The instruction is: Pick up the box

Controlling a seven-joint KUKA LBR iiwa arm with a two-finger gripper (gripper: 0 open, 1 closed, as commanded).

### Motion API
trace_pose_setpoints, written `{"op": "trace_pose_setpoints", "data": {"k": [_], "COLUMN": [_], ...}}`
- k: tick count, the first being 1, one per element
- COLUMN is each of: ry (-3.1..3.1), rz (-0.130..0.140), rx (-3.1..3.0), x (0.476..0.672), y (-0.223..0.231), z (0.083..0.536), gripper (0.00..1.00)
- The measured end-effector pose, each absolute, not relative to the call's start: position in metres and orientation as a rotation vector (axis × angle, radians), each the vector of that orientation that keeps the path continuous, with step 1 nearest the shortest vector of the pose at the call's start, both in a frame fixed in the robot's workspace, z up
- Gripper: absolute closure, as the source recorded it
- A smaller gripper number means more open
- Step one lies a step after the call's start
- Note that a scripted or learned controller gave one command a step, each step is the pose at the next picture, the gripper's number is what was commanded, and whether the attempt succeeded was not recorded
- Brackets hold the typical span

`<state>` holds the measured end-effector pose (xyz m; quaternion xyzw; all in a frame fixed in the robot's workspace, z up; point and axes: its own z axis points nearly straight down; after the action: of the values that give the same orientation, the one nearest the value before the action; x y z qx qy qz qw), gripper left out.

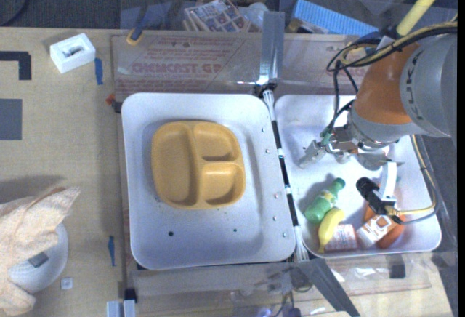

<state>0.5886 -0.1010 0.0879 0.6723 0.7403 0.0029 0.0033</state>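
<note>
Closest lies the box (346,238), jammed against the right bin's (305,116) near wall, touching a yellow toy (330,222); my pincer (317,151) hovers farther back, seemingly to line up, its spread I cannot tell

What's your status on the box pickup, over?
Gripper in right bin, far end, apart from box. Box at near edge, not picked up. Banana lies against it; green bottle just behind.
</note>
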Motion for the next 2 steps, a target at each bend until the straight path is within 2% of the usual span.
{"op": "trace_pose_setpoints", "data": {"k": [1, 2], "ry": [2.335, 2.293], "rz": [0.007, 0.001], "rx": [2.093, 2.142], "x": [0.628, 0.660], "y": [-0.096, -0.114], "z": [0.087, 0.176], "gripper": [0.00, 0.00]}}
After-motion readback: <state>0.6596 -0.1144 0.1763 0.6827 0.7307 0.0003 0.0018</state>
